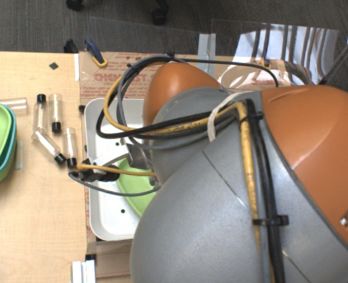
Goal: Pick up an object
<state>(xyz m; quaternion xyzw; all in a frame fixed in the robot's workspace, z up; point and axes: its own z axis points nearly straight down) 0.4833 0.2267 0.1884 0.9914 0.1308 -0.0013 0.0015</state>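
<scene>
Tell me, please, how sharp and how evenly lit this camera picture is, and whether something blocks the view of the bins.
In the camera view, light is even and soft, with no hard shadows; the wooden bench and clear tubes look sharp. The grey arm, close to the lens, looks slightly soft and hides most of the white bin; a green object peeks out beneath it. The clear sheet top right reflects light.

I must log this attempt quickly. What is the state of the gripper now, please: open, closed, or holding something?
Gripper: cannot be told. The grey arm reaches over the white bin and covers its own end.
</scene>
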